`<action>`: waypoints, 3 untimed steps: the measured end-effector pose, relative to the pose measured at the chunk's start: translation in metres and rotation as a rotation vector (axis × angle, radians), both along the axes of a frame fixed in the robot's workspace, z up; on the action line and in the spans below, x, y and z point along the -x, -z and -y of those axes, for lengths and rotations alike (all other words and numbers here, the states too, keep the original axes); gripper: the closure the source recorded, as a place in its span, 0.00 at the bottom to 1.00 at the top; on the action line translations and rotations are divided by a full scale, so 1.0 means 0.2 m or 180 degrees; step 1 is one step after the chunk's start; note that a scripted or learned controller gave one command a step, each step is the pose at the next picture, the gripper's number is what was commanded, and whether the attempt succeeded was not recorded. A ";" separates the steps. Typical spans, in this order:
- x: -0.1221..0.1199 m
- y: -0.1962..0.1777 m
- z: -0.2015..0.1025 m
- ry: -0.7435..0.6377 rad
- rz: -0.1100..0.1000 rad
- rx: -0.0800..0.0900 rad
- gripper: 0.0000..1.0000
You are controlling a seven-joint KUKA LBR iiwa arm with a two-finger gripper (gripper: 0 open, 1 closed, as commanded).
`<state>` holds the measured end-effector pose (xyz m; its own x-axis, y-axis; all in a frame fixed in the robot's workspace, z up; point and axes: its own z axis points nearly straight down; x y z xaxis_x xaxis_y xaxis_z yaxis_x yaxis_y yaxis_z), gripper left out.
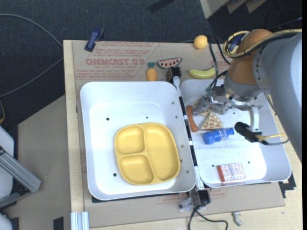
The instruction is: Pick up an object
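The pizza slice (211, 122), a likely object for picking, lies in the right bin (268, 169) near its left wall, just below the gripper (214, 104), with a hot dog (192, 118) at its left against the divider and a blue bottle (217, 135) just below it; a small red-and-white box (231, 171) sits well apart toward the bin's near edge. The grey arm (273, 66) with its orange band reaches in from the right, its gripper low over the bin's far left corner; I cannot tell how wide its tips stand, nor whether anything is between them. The left bin (96, 104) holds a yellow divided plate (146, 153); on the board behind the bins lie a banana (202, 73), a watermelon slice (170, 62), and an orange ball (201, 42).
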<state>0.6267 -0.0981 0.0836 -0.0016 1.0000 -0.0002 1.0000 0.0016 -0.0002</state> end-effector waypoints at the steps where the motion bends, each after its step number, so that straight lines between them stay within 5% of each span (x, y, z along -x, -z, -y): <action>1: 0.36 0.00 0.05 0.0007 -0.0004 0.0001 0.00; 2: 0.47 0.00 0.03 0.0007 -0.0003 -0.0002 0.00; 3: -0.09 -0.06 0.17 0.0000 0.0009 0.0003 0.00</action>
<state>0.6437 -0.1318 0.0964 -0.0015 1.0000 -0.0012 1.0000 0.0015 0.0024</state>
